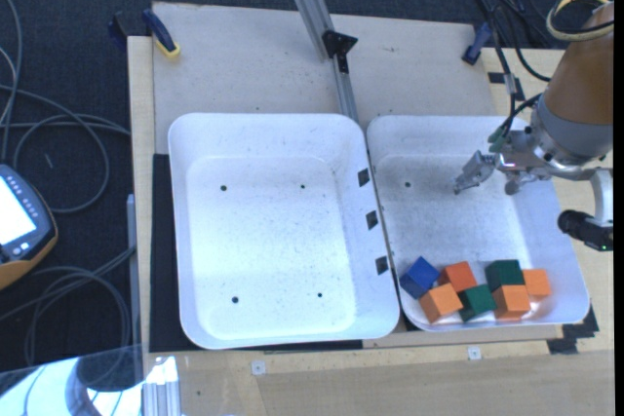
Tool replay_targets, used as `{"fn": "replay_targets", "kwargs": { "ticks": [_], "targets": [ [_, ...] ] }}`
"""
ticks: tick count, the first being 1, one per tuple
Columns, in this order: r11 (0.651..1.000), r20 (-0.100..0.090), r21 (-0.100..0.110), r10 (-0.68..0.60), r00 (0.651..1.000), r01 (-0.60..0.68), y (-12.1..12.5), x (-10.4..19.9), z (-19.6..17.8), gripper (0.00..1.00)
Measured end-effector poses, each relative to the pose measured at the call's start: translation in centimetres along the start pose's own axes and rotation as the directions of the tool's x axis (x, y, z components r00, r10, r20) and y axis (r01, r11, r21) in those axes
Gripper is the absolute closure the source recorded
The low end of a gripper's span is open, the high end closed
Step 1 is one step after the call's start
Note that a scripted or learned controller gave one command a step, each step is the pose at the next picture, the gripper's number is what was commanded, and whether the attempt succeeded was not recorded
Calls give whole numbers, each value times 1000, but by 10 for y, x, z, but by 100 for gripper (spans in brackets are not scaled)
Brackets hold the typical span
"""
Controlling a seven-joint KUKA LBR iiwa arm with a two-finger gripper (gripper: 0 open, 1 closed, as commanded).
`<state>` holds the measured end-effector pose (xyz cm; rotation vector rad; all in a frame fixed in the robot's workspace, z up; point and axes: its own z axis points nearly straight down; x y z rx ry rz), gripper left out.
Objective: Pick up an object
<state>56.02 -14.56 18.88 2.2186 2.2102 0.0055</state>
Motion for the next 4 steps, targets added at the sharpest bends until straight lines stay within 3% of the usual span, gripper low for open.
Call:
{"fn": "replay_targets", "kwargs": {
  "ticks": [1,2,3,4],
  "targets": [
    [1000,-5,11,-8,1000,8,39,27,64,0],
    [1000,-6,14,-1,1000,1,-26,20,41,0],
    [1000,-6,9,-8,1000,8,20,46,92,0],
    [1000,2,1,3,1000,-3,4,-51,7,0]
  ]
}}
